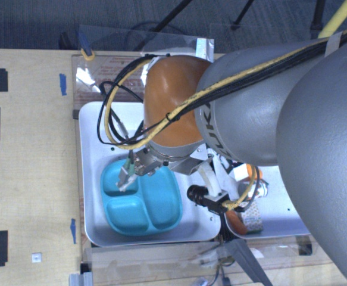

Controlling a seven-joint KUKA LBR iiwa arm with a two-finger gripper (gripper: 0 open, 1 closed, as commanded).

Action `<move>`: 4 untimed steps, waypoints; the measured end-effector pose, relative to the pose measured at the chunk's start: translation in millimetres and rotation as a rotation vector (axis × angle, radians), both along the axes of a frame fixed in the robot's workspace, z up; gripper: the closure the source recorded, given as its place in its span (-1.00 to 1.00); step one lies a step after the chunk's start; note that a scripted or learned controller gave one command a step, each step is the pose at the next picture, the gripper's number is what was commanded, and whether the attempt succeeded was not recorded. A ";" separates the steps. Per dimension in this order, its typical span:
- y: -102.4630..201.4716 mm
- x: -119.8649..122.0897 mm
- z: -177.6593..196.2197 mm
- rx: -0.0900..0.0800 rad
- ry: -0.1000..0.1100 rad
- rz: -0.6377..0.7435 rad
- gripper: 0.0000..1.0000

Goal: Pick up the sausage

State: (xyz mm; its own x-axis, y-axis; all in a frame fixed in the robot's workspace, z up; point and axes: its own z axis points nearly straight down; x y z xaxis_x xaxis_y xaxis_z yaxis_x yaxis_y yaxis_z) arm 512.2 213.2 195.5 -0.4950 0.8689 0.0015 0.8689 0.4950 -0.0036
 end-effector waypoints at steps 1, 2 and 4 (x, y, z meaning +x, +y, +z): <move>-11.6 -19.9 179.0 -0.001 -0.004 -0.435 -1.00; -11.6 -20.0 179.0 -0.001 -0.004 -0.436 -1.00; -32.5 -33.5 -51.7 -0.001 0.000 -0.329 -1.00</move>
